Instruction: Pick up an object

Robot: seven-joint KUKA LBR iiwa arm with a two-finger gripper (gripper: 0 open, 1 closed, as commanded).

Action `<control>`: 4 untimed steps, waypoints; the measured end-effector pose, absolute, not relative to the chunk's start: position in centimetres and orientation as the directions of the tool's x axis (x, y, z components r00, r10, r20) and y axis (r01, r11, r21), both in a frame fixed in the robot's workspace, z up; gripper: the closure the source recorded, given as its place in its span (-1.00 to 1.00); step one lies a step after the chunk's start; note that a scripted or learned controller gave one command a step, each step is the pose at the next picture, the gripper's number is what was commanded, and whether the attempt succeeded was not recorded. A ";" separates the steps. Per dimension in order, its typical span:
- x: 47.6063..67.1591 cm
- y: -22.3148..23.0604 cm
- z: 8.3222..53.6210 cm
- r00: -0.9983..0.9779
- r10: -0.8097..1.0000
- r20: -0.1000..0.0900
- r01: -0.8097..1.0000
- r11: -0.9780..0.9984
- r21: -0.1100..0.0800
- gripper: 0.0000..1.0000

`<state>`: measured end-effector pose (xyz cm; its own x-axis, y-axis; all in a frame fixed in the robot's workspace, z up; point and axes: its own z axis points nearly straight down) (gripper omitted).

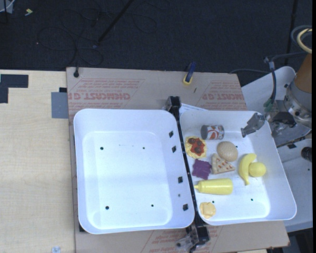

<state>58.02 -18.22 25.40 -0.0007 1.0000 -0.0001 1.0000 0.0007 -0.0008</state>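
Toys (221, 162) fill the right bin (276, 207); claw (253, 124) hovers at its right rim.

Around the yellow bottle (215, 186) lying flat: purple piece (201, 168) above, banana (246, 167) right, cookie (207, 210) below, can (212, 132) farthest up.

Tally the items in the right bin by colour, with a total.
Yellow: 4, the mustard bottle, banana, lemon, pizza
Tan/orange: 3, the round bun, sandwich wedge, small orange piece
Purple: 1, the purple piece
Red and grey: 1, the can
Total: 9
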 end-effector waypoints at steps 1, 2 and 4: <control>54.0 -18.6 13.7 0.000 1.000 0.004 1.000 0.000 -0.014 -1.00; 49.8 -21.3 8.5 0.002 1.000 0.002 1.000 -0.002 -0.005 -1.00; 48.2 -21.4 16.2 0.000 1.000 0.000 1.000 0.000 0.000 -1.00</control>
<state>48.18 -21.44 16.19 0.0001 1.0000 0.0001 1.0000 -0.0001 0.0000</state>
